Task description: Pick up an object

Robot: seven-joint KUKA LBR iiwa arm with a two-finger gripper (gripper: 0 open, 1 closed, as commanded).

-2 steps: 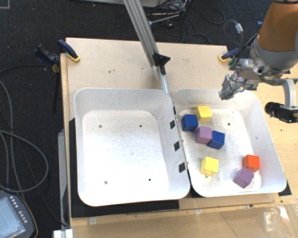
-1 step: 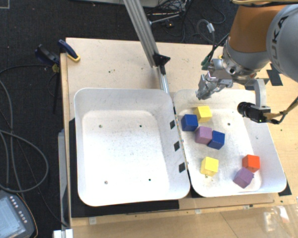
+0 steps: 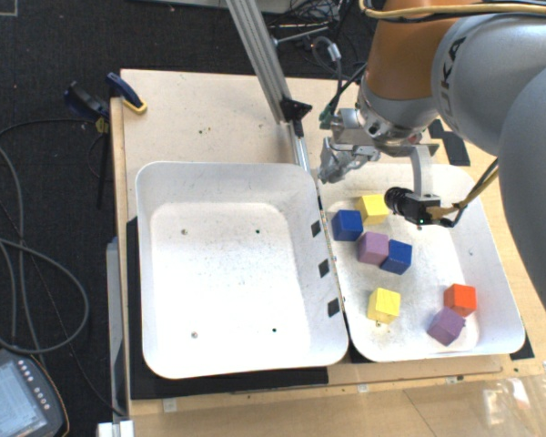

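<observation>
I found the two-finger gripper (image 3: 335, 166) poised over the right white bin's (image 3: 491, 271) far-left corner — whether its jaws were spread, I could not tell. Nothing was lifted: the small blue cube (image 3: 348, 225) and yellow cube (image 3: 375, 208) lay just near of it — the pick remained undone.

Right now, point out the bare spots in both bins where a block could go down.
The left bin offers bare floor from wall to wall. In the right bin, free patches lie between the yellow block and the blue block, and along the far right wall. Its upper left is crowded, under the gripper.
</observation>
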